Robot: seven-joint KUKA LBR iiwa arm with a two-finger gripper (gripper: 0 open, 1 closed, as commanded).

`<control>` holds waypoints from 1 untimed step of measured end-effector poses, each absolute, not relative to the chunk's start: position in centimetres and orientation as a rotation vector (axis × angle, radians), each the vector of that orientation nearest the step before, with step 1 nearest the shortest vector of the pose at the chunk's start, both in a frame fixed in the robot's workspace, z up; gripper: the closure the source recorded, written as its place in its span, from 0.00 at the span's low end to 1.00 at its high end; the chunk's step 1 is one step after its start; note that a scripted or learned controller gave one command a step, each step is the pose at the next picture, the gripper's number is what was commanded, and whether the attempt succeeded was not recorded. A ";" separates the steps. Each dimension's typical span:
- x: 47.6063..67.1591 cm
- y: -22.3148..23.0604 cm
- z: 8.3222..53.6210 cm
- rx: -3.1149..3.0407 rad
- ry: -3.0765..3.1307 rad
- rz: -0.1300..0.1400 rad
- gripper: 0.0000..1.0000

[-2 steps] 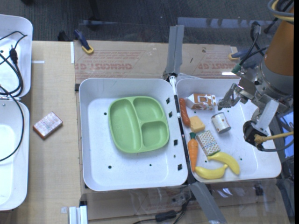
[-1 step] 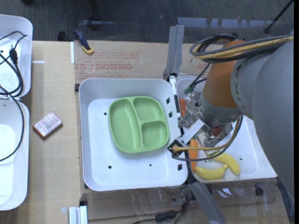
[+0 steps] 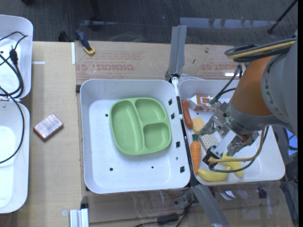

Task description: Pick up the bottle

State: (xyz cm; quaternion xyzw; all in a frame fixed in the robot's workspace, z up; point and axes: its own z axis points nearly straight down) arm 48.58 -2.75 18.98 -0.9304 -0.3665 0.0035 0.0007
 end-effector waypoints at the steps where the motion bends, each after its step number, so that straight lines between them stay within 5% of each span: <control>1: 47.7 -2.9 22.1 -2.954 -1.071 0.006 0.00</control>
